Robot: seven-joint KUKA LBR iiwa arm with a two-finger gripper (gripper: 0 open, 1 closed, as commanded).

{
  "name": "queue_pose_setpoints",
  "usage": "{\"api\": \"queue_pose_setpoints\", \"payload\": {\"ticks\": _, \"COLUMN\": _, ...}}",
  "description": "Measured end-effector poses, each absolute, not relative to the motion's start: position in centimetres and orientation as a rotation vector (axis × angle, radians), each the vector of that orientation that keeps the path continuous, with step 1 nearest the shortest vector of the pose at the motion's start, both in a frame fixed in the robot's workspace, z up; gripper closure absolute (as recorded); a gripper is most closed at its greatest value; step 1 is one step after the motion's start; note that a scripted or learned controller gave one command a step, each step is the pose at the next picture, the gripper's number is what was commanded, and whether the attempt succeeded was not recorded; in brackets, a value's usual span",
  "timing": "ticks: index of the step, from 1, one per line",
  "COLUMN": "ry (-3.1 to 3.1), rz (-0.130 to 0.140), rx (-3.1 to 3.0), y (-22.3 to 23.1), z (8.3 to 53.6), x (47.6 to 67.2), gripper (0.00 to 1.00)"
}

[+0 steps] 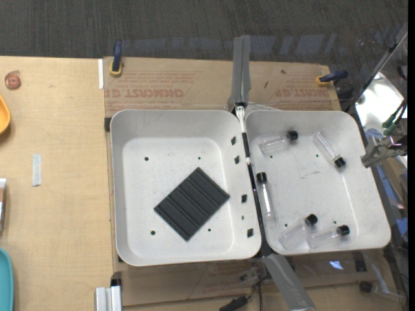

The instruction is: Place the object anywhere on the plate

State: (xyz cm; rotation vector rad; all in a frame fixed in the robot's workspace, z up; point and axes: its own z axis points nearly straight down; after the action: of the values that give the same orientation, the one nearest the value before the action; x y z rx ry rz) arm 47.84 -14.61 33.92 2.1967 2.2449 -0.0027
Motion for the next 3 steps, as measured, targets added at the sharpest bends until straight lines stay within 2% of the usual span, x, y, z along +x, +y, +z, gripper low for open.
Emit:
{"api": "queue_pose_setpoints", "payload": {"ticks": 1, "ry": 2.605, "rz": -0.002, "rx": 1.756, "y": -8.0, "z": 33.6, "x": 50.8, "gripper": 1.0}}
{"api": "queue_pose_setpoints", "payload": {"ticks": 2, "ry": 3.032, "rz": 0.001, "rx": 0.825, "y": -10.3, "z": 26.1, "x": 53.7, "gripper": 1.0}}
{"api": "queue_pose_setpoints", "payload": {"ticks": 3, "ry": 3.005, "rz": 0.0, "rx": 0.909, "y": -5.1, "z": 26.4, "x": 61.4, "gripper": 1.0}}
